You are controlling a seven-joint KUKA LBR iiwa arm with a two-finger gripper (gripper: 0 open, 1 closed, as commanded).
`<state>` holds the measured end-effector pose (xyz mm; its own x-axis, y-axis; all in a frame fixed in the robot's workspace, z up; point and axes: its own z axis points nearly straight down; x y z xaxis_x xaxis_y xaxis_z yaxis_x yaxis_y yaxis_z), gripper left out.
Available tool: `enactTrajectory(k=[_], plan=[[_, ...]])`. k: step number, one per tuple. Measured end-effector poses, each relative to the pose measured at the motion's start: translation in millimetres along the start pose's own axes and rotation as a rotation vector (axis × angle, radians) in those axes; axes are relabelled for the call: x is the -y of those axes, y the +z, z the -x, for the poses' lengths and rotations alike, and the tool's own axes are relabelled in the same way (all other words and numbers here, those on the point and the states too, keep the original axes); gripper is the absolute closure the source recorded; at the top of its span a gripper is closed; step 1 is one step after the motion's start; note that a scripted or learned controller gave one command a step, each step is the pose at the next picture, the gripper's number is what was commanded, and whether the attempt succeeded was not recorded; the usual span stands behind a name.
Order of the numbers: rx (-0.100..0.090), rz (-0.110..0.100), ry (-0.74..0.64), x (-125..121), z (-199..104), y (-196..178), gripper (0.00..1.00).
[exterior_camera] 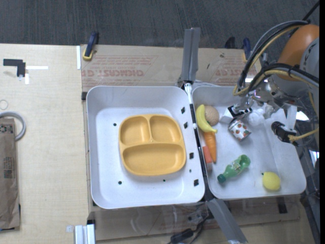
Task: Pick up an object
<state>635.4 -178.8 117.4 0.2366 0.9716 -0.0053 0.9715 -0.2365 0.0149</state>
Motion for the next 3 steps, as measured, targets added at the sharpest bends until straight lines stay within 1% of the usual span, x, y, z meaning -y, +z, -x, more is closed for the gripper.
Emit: enactTrajectory(k=[1, 2, 3], plan=[[-0.013, 0.023, 0.2, 34.4, 19.1, 7.1, 0.0], [0.001, 0.007, 0.391, -22.8, 9.5, 10.2, 0.0], [-0.006, 0.018, 0.364, 26.0, 3.7, 9.0, 0.0]])
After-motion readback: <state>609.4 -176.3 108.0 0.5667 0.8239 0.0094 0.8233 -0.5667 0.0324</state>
